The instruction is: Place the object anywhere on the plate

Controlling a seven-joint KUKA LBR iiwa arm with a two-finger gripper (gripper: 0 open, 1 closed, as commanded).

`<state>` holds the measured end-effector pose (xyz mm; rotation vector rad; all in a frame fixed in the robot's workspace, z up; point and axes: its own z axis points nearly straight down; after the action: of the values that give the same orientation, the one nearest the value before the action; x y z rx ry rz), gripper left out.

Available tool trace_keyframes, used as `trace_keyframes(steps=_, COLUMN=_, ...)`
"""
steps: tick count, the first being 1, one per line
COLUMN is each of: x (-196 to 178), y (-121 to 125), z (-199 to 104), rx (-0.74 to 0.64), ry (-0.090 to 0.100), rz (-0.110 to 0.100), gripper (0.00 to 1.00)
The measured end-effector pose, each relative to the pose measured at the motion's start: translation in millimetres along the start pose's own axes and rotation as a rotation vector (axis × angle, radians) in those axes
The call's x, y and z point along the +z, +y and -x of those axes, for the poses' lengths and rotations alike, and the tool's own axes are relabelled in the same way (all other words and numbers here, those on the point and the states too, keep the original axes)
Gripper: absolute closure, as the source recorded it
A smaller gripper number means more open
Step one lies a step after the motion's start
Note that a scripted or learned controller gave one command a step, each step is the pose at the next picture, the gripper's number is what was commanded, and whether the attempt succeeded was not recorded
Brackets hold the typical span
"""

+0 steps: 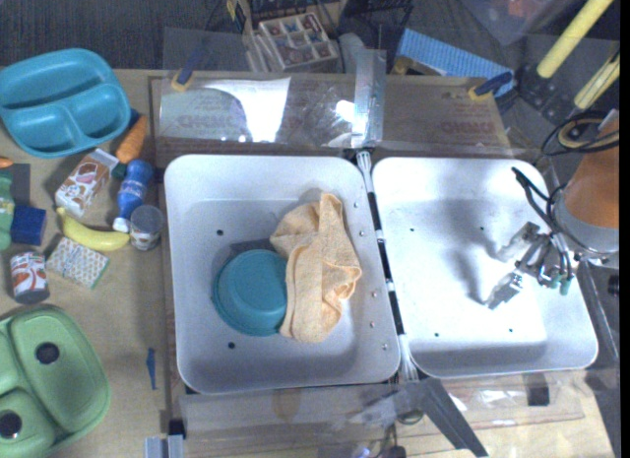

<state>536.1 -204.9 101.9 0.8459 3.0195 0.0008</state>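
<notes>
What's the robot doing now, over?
Gripper over right bin, fingers open, holding nothing. Yellow cloth in left bin, touching blue plate. Nothing in between.

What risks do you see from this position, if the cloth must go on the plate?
1. The hand is over the right bin, while the cloth lies in the left bin; crossing the rims between the two bins may cause a collision.
2. The cloth lies partly over the plate, so a grasp might catch or shift the plate too.
</notes>
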Motion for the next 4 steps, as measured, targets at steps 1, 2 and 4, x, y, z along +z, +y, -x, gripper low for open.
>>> trace_keyframes(steps=1, x=0, y=-36, z=-22, rx=-0.082, ry=0.003, rz=0.0, gripper=0.0)
trace_keyframes(steps=2, x=-65, y=-44, z=-37, rx=-0.6, ry=-0.002, rz=0.001, gripper=0.0)
trace_keyframes(steps=4, x=-69, y=-43, z=-35, rx=-0.333, ry=0.0, rz=0.0, gripper=1.0)
